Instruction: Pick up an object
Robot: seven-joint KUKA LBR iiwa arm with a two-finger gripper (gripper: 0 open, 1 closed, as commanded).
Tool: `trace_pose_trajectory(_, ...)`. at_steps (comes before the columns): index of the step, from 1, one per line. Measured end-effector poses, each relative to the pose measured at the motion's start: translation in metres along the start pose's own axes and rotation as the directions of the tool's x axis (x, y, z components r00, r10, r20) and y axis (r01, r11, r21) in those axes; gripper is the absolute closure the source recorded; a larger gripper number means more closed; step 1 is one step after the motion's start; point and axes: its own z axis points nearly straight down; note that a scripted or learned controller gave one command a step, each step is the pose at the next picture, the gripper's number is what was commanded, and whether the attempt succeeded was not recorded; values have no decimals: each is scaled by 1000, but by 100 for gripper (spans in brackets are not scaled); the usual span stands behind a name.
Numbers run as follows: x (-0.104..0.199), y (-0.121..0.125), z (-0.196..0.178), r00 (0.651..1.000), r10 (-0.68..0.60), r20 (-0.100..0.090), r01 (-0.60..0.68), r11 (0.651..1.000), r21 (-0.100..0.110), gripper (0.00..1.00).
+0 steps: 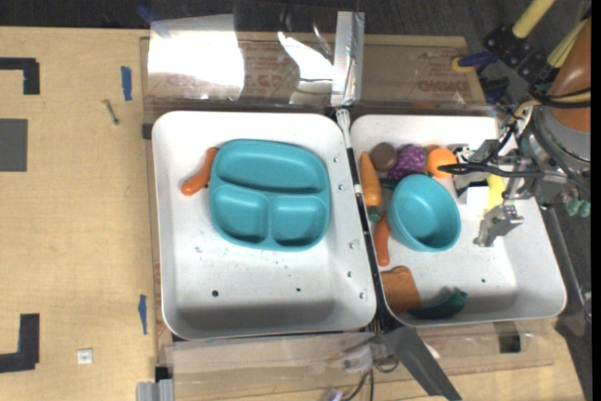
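Two shallow white bins sit side by side on the tabletop, the left bin [178, 296] and the right bin [535, 286], meeting along their inner walls. In the left bin a teal divided plate [270, 192] lies toward the far edge, with an orange carrot-like piece [197, 174] touching its left rim.

The right bin holds the clutter. A teal bowl [425, 213] rests near its middle. Along the far edge, behind the bowl, a brown round piece [382, 155], a purple grape cluster [410, 161] and an orange round piece [439, 161] lie close together. A long orange carrot [370, 183] runs down the bin's left wall, with a smaller orange stick [382, 241] below it. In the near left corner lies a brown slab [401, 288], and a dark green piece [443, 302] sits beside it along the near edge. A yellow piece [495, 192] is just right of the bowl.

The arm comes in over the right edge, and the pincer [496, 225] hangs over the right part of the right bin, beside the bowl. Nothing is visibly between its tips; how far apart they stand cannot be told.
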Motion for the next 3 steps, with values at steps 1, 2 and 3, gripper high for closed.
trace_pose_trajectory(1, -47, -57, 90, 999, -31, -9, 31, 1000, -3, 0)
trace_pose_trajectory(2, -56, -66, 179, 995, 98, 5, -98, 995, 1, 0)
trace_pose_trajectory(3, -79, -48, 180, 923, 385, 6, -385, 923, 0, 0)
